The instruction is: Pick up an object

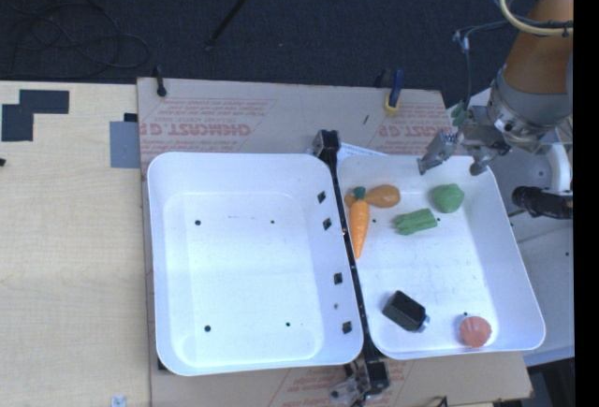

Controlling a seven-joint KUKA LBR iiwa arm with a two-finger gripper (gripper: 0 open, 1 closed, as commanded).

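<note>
The jaws [456, 157] are hanging open, holding nothing, just above the round green object [447, 197] lying nearest.

Above the end effector [456, 158], the arm [541, 40] is cut off by the right edge; below it, the surface's [65, 237] front runs off the frame's bottom.

1 fixed camera looks down at a slant from above the bench [75, 237], taking in both bins [168, 209].
</note>
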